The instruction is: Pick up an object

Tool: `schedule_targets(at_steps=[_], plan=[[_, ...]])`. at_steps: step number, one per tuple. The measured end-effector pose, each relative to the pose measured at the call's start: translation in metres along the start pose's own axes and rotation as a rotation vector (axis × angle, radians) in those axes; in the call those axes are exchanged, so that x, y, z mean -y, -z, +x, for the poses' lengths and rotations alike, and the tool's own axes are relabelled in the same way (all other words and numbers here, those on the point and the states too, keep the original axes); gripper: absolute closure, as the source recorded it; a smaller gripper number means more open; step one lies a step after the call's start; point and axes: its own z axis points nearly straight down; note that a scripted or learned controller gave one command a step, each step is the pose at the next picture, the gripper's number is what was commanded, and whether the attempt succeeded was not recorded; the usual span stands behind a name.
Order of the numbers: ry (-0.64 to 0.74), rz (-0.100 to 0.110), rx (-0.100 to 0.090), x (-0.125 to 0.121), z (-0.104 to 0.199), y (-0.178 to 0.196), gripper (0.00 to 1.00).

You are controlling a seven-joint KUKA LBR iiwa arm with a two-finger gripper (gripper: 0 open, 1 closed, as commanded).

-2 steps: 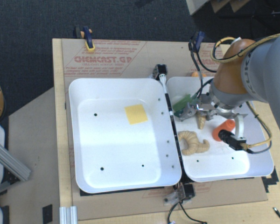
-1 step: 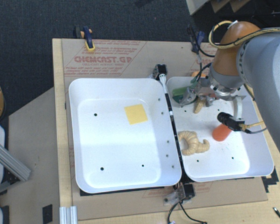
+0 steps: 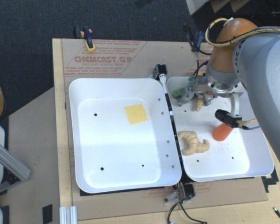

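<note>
the pincer (image 3: 192, 96) is low in the upper left corner of the right bin (image 3: 233, 169), in the upper right of the frame, hanging from the grey arm (image 3: 252, 55) with the orange band. if it is apart or together i cannot tell, and i see nothing clearly held in it. just left of it, touching or almost touching, lies a green thing (image 3: 178, 93), close to the wall of the bin. just under the pincer in the frame lies a small beige piece (image 3: 199, 105); if the pincer touches it, i cannot tell.

further down and right, an orange thing (image 3: 221, 132) lies in the middle of the same bin, apart from the pincer. left of it, near the wall between the bins, there is a pale curled thing (image 3: 192, 142) shaped like a croissant.

past that wall is the left bin (image 3: 116, 171), and in its upper middle part lies one flat yellow square (image 3: 136, 114), well apart from the pincer.

count: two bins side by side on the bench (image 3: 65, 69); four loose things in the right bin, one of each kind; one in the left bin. at the upper left edge of the bench sits one yellow and blue clamp (image 3: 87, 37).
</note>
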Motion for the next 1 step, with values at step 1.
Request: schedule_targets(at_steps=[1], plan=[[0.000, -0.015, 0.000, -0.0024, 0.0012, 0.0118, 1.00]])
